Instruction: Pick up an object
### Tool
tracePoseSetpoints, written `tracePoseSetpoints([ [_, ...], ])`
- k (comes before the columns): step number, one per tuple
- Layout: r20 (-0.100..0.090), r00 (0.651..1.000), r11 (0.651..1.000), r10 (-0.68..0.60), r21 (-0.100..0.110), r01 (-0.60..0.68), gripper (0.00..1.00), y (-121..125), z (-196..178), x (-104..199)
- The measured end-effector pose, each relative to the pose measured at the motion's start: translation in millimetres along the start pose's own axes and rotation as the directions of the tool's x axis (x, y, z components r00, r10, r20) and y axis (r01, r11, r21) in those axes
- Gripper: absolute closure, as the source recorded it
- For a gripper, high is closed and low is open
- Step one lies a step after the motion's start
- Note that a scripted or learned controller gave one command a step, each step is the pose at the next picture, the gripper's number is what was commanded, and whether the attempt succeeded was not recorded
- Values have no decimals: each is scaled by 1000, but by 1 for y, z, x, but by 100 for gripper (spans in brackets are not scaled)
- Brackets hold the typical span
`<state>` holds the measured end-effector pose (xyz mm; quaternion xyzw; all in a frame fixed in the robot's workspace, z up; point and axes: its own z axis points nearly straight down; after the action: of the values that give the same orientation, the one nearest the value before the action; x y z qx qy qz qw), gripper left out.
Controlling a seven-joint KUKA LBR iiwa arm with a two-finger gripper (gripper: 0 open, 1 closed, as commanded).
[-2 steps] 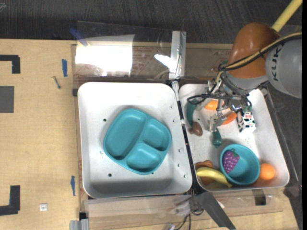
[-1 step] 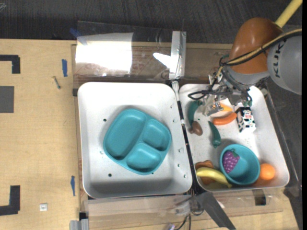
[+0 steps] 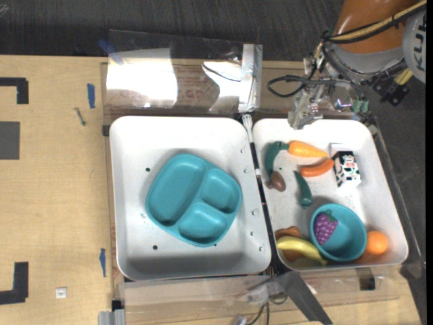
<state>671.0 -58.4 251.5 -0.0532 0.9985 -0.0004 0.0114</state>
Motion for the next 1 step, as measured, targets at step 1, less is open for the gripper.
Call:
tracePoseSetpoints([
  [1,-13,1000,1000,2,-3,-2,0,-1,7,3],
])
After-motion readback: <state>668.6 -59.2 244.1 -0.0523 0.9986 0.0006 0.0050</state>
